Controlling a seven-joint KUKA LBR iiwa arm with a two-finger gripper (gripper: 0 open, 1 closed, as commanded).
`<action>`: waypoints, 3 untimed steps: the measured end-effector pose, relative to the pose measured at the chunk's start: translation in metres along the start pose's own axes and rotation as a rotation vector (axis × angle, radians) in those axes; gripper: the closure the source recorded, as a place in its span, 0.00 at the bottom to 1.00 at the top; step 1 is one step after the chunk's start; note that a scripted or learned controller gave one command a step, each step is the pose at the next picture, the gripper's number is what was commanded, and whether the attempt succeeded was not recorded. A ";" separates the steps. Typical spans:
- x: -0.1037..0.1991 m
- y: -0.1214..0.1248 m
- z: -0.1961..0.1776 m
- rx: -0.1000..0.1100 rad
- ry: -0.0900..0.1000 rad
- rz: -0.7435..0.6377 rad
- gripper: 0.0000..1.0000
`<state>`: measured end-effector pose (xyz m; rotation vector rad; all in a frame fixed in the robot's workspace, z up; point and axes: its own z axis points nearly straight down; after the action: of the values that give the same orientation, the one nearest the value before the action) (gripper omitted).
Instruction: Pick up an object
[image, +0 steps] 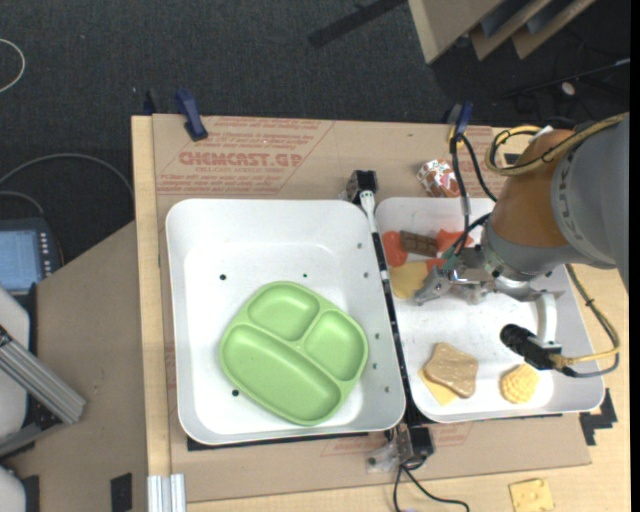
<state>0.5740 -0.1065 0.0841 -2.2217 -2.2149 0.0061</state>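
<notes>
My gripper (437, 280) reaches down into the left part of the right bin (570, 400), just right of a pale yellow round piece (405, 284) and touching or nearly touching it. Above that piece lie an orange piece (394, 254) and a brown bar (418, 243); a red item (456, 240) shows partly behind the wrist. A tan toast-shaped piece (450, 372) and a yellow ridged round piece (520, 383) lie near the bin's front. The arm hides the bin's right middle.
The left bin (200, 240) holds a green divided plate (293, 352). A red and white crumpled item (437, 178) lies on the cardboard behind the right bin. A black cable part (525, 345) hangs from the arm above the bin's front right.
</notes>
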 end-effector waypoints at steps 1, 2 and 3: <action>0.000 0.094 -0.061 -0.019 -0.003 -0.006 0.00; -0.030 0.019 -0.011 0.004 0.000 0.002 0.00; 0.019 0.059 0.000 -0.009 0.001 -0.008 0.00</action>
<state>0.6329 -0.0879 0.0842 -2.2167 -2.2283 -0.0047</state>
